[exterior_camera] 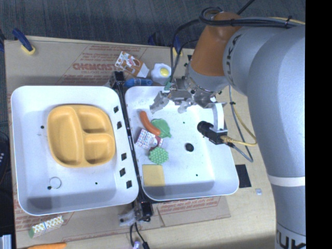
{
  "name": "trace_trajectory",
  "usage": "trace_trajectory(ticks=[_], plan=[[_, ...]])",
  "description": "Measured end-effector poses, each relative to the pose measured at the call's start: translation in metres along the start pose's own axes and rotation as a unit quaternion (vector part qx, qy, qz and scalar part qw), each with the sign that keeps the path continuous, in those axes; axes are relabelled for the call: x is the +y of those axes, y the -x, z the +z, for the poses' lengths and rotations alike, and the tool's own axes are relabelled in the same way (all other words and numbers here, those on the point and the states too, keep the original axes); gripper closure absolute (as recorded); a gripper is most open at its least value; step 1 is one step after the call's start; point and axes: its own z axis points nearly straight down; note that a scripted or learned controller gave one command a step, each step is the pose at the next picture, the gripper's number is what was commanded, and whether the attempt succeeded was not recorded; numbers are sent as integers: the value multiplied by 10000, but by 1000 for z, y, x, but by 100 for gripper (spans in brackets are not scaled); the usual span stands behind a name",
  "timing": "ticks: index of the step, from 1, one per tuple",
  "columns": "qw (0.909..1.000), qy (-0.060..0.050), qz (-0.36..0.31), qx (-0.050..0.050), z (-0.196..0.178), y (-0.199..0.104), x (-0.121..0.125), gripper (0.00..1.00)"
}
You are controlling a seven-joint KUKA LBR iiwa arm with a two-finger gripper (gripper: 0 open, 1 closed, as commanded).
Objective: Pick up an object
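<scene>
- The claw (171,100) is hanging over the far end of the right bin (223,175), its fingers spread apart with nothing between them.
- Just in front of it, an orange sausage-shaped toy (147,122) is lying at a slant on the bin floor, smooth and rounded at both ends.
- A green leafy piece (161,127) is sitting right beside the sausage, touching or nearly touching it.
- A small wrapped packet (147,138) with red and white print is lying just below those two.
- A round green piece with a dotted pattern (158,155) is resting next to the packet, and a flat pale yellow square (153,175) is lying near the bin's front wall.
- A small dark disc (189,148) is sitting apart from the cluster, toward the bin's middle.
- The left bin (26,180) is holding a yellow divided tray (81,135).
- On the counter (62,56) beyond the bins, a printed packet (127,62) and a white-and-yellow egg-like toy (162,71) are lying.
</scene>
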Motion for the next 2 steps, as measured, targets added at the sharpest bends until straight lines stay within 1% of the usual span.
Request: trace_trajectory(ticks=[1,2], plan=[[9992,16,393,0,91,4,-12,0],[9993,10,372,2,81,3,-12,100]])
